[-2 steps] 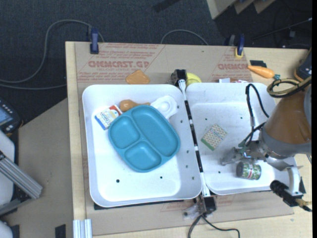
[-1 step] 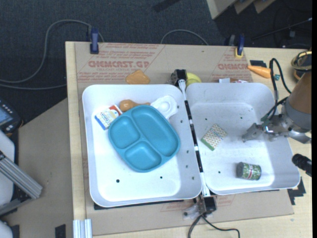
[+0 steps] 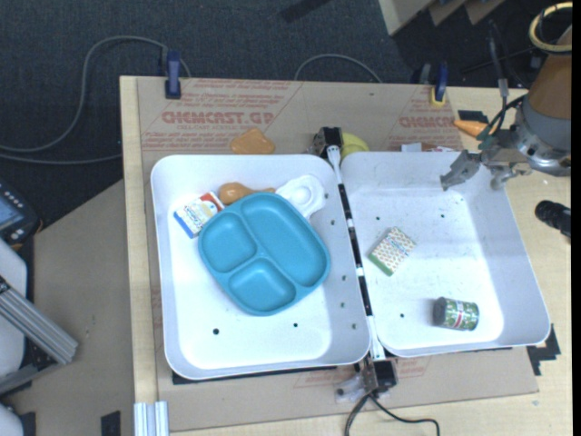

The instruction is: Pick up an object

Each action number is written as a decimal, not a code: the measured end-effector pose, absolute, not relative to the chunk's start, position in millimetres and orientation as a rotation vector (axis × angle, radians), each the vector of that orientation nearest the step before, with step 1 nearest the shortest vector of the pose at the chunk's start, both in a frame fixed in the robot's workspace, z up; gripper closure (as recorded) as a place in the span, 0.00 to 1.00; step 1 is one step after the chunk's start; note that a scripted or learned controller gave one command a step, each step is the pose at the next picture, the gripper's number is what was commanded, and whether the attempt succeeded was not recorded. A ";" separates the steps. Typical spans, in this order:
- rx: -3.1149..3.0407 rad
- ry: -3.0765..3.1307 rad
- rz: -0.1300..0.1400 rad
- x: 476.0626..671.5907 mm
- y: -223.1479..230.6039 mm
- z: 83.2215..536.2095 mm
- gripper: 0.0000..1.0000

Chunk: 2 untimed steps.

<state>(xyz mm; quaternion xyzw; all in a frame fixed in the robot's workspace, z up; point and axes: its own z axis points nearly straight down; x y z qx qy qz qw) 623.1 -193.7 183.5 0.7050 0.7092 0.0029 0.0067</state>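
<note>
Can point(image 3: 455, 313) at five o'clock, label illegible; worktop point(image 3: 272, 107) print perhaps "CHEMCAST GP"; end effector point(image 3: 478, 173) spread apart, grasping nothing.

Two white bins point(image 3: 182, 334) sit on a tan worktop point(image 3: 272, 103) printed with red lettering. The left bin holds a sky-blue divided tray point(image 3: 263, 252); just beside the tray are a small packet point(image 3: 197, 213) in white, blue and red, an orange rounded item point(image 3: 234, 192) and a white cup point(image 3: 302, 192). The right bin holds a green-and-white checked pack point(image 3: 391, 250) and a dark can point(image 3: 455, 313) with a green-and-red label.
</note>
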 end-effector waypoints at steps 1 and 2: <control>2.223 2.228 -0.003 589.2 -128.0 93.3 0.00; 2.214 2.213 0.009 573.3 -96.3 89.1 0.00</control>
